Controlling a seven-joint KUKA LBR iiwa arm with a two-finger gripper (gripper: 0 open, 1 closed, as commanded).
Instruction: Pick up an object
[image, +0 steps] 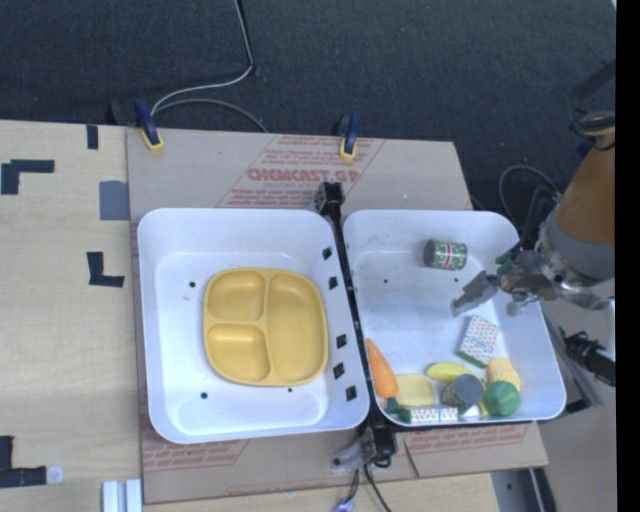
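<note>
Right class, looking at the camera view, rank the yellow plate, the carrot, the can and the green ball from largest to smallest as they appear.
1. Yellow plate, by far the largest.
2. Carrot.
3. Can.
4. Green ball. The can and ball look close in size, so that order is unsure.

Yellow three-compartment plastic plate (266, 327); two shallow white plastic bins (170, 300); orange carrot (381, 368); green ball (503, 398); yellow corn cob (502, 374); dark-green can with pale label (444, 254); white box with a small multicoloured checked pattern (478, 339); brown cardboard sheet, red lettering (300, 175).
</note>
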